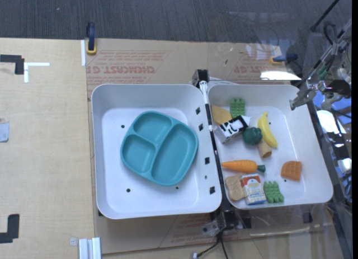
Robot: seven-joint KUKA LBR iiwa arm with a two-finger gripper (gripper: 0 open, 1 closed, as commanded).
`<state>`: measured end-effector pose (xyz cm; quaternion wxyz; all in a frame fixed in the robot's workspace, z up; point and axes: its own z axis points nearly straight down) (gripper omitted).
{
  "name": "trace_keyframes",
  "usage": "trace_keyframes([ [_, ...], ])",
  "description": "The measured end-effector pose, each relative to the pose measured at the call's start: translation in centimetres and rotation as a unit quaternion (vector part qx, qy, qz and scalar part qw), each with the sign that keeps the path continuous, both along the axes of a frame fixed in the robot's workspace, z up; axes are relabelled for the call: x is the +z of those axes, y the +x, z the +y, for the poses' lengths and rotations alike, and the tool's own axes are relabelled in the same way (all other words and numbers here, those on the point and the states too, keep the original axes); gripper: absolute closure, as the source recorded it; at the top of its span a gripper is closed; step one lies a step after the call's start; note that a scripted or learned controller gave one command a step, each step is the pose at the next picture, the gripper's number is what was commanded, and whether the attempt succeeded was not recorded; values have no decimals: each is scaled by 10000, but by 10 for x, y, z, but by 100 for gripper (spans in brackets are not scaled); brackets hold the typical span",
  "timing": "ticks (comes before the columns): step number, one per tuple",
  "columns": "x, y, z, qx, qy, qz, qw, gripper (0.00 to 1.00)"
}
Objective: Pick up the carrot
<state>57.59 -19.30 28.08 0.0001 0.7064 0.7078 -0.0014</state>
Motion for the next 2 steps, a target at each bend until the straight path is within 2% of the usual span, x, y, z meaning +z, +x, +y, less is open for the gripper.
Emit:
trace_keyframes([
  [1,-121,-37,30,-113,10,8,9999,0],
  [2,-190,-52,83,-134,6,-11,9999,0],
])
